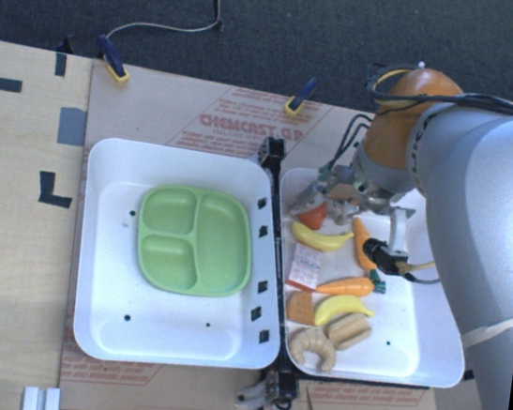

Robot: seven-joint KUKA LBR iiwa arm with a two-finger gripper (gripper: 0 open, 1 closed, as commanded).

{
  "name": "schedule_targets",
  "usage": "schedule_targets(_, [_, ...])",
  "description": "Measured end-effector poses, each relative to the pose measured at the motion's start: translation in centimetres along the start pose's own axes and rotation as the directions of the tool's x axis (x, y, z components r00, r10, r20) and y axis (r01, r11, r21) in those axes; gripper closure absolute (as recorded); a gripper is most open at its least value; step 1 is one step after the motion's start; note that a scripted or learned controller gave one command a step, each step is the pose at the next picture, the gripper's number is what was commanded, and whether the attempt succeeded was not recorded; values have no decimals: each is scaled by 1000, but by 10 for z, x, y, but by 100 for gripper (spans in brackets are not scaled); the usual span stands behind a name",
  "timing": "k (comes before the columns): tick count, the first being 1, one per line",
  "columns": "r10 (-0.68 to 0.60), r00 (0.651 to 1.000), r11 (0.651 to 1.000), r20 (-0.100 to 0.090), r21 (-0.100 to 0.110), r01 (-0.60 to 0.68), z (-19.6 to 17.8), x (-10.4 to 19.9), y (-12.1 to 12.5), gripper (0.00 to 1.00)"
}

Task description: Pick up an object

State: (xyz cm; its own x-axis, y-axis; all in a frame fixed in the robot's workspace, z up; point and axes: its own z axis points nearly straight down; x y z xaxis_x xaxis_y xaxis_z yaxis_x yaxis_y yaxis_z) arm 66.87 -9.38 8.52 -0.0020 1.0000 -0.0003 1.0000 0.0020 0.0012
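Observation:
The right bin (425, 351) holds several toy foods. Among them are a red piece (311, 218), a yellow banana (320, 240), an upright orange carrot (362, 244) and a second carrot (347, 285). There are also a white and red packet (305, 268), an orange square (300, 307), a yellow piece (344, 307), a bread roll (350, 330) and a croissant (314, 348). My gripper (331, 200) hangs low over the bin's far left corner, just above the red piece and the banana. The wrist hides what lies directly beneath it.
The left bin (103, 254) holds a green divided plate (196, 241). A black divider (269, 249) with clips runs between the bins. The large grey arm (483, 212) covers the right bin's far right side. Yellow and blue clamps (114, 60) pin the cardboard at the back.

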Motion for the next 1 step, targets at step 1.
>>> schedule_targets(1, [-1,1000,1000,1,0,1,-10,0,0,100])
